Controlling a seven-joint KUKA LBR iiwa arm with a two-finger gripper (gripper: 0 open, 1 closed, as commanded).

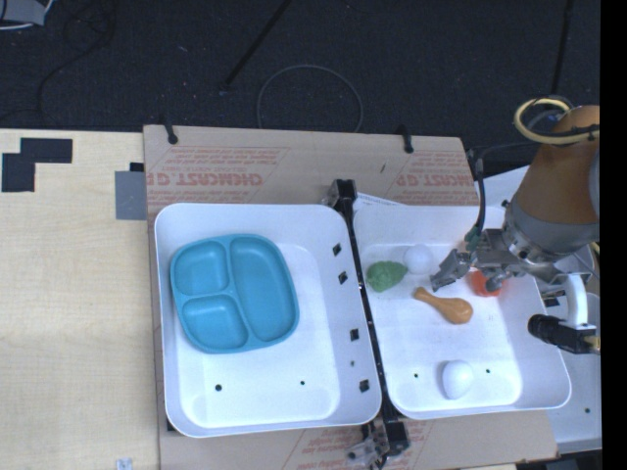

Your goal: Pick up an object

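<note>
Drumstick: a tan toy chicken leg (446, 305) lies flat near the middle of the right bin (529, 385), its long axis running from upper left to lower right; the thin bone end points up-left, the rounded fat end down-right.
Gripper: the gripper (462, 268) hangs over the right bin's upper part, just above and right of the drumstick's thin end; from this slant it cannot be told how far the jaws stand apart, and nothing is seen held between them.
Arm: grey with an orange band, the arm (558, 189) reaches in from the right.
Other items: a leafy green piece (386, 275) lies left of the gripper; a small white ball (418, 257) sits just beside it; a red-orange thing (484, 282) is partly hidden under the gripper; a white egg-shaped object (457, 378) rests near the bin's front.
Left bin: the left bin (196, 390) holds a glossy blue tray (234, 292) with three compartments and rounded corners.
Surface: both smooth white bins sit on printed cardboard (294, 169) over a pale wooden bench (69, 311).
Room: dark carpet (147, 47) with loose cables lies beyond.
</note>
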